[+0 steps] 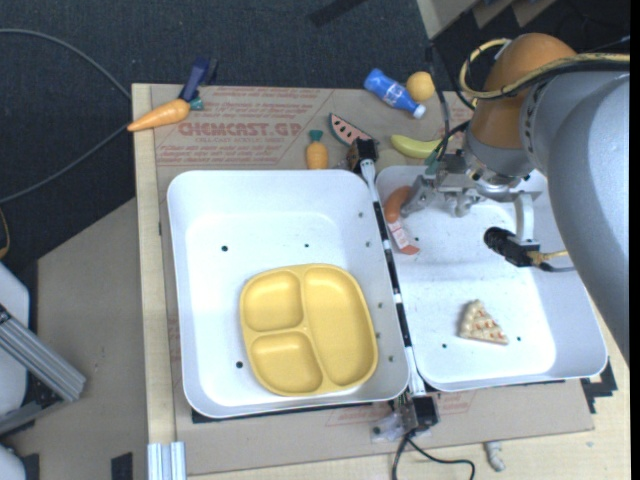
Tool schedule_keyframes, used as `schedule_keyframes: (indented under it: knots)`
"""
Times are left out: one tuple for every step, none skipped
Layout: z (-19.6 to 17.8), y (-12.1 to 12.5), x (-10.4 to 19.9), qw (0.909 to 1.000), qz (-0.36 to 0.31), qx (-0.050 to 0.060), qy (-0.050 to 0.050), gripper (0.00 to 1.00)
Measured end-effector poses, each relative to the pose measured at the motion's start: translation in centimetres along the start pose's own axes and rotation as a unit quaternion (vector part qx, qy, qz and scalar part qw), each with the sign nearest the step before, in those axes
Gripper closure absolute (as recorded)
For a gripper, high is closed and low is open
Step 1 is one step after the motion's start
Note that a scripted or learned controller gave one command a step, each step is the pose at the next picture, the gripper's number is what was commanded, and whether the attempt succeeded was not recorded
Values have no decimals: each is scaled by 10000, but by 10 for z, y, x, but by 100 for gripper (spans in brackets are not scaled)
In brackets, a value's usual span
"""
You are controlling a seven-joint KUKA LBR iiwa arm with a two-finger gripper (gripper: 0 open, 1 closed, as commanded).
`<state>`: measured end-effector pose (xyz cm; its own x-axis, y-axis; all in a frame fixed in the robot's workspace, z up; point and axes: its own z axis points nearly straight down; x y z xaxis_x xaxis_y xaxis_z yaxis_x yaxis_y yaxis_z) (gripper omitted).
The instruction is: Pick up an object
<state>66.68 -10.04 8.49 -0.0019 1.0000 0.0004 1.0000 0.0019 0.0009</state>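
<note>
Bench with two white bins; gripper (440,190) low at upper-centre of right bin (560,363), beside a red-orange item (396,204), likely lining up a grasp. Pizza slice (483,324) lower right.

Two white bins (200,268) sit on a tan worktop (250,128) printed with red lettering. A pale yellow divided tray (305,326) lies in the left bin. The right bin holds a tan and orange pizza slice (483,324) at 5 o'clock. Beyond the bins at 12 o'clock: an orange carrot (160,116), a yellow banana (415,146), and a blue bottle (392,91).
</note>
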Motion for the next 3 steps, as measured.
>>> schedule_keyframes:
  knots:
    - [0, -15, 8, 10000, 6, 12, -3, 0]
    - [0, -4, 7, 10000, 2, 11, -5, 0]
    - [1, -2, 5, 10000, -1, 39, -1, 0]
